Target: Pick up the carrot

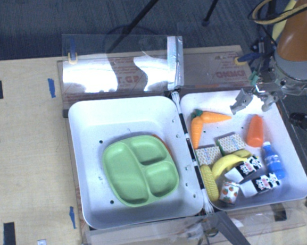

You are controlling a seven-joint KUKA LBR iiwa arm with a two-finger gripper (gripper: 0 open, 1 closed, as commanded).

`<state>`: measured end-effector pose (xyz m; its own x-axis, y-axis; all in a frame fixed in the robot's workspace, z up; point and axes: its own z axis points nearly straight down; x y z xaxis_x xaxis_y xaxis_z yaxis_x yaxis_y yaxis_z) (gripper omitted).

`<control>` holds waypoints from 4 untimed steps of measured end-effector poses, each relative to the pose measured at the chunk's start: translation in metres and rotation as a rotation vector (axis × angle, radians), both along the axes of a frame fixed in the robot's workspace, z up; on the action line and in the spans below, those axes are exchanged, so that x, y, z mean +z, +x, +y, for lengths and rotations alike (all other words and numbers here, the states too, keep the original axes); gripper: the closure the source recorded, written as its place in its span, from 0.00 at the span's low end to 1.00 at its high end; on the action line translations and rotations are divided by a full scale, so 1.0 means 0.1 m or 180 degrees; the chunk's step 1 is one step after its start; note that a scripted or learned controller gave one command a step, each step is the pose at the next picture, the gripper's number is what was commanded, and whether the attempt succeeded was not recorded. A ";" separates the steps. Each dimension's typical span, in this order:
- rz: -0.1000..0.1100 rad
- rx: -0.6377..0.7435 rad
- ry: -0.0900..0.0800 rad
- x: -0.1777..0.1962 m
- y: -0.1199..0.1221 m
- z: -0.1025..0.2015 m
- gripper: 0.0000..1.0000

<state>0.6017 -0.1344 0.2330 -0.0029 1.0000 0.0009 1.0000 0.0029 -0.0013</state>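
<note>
Two white bins sit side by side on the counter. Nearest in the right bin (300, 178) lie small cartons, corn, a banana (227, 163) and a blue bottle (273, 160). Two carrots (207, 121) lie at its far left corner. The claw (253, 100) hovers just right of them, fingers spread apart, holding nothing. Writing on the cardboard behind is too blurred to read. The left bin (85, 130) holds a green tray (140, 169).

Pale bench (23, 157) — two white bins (84, 125) side by side
</note>
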 end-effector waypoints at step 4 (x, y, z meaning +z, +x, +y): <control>-0.0015 0.0113 -0.0008 -0.48 0.31 0.20 0.00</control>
